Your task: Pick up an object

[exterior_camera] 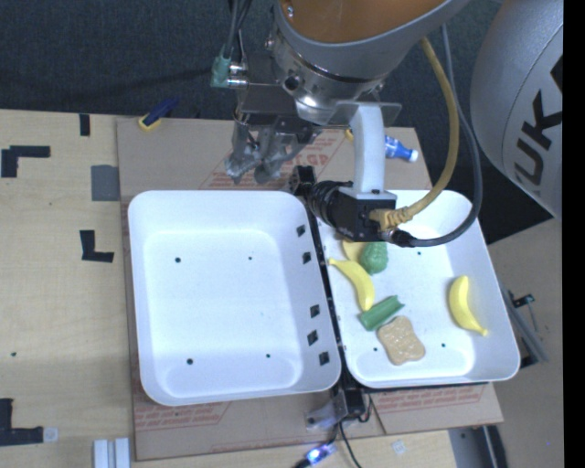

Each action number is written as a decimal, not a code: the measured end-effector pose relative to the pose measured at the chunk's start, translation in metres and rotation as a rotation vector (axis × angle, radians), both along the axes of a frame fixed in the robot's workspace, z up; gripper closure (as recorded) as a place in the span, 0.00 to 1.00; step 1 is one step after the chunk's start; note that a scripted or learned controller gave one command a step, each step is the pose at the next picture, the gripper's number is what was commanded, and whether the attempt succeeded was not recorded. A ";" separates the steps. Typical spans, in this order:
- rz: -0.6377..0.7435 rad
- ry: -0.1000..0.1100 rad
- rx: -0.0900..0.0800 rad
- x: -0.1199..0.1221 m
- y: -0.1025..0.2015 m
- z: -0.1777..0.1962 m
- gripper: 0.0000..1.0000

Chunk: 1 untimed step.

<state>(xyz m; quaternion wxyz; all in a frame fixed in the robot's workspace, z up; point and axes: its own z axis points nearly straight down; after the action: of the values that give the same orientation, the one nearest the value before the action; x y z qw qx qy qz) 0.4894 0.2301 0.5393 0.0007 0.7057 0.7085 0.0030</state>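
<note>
- Arm (pixel 366 27): grey with an orange band, comes in at the top of the view and hangs over the far side of both bins.
- Counter (pixel 55 302): pale wood with black tape marks on its left side.
- Cardboard sheet (pixel 174 151): lies on the counter under both bins.
- Left bin (pixel 219 274): white and shallow, touching the right bin along the middle edge.
- Right bin (pixel 457 361): white, holds all the pickable things.
- Jaws: hang over the cardboard just past the left bin's far rim, well apart from the things in the right bin. Open or closed, cannot tell from this angle.
- Banana (pixel 355 279): yellow, lies in the right bin near the middle edge.
- Second banana (pixel 466 304): yellow, lies by the right bin's right wall, apart from the rest.
- Green long piece (pixel 380 312): lies just beside the first banana's lower end.
- Tan biscuit-like piece (pixel 401 343): lies right below the green long piece, touching or nearly so.
- Green round piece (pixel 374 257): sits next to the first banana's upper end.
- Blue and white thing (pixel 399 149): lies beyond the right bin on the cardboard, partly hidden.
- Yellow and blue thing (pixel 157 112): lies at the cardboard's far left corner.
</note>
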 end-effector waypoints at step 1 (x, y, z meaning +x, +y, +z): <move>-0.005 0.013 -0.009 0.023 0.003 -0.095 1.00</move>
<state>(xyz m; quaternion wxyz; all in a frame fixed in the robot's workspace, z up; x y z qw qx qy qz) 0.5126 0.2329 0.4447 -0.0010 0.7073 0.7069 -0.0047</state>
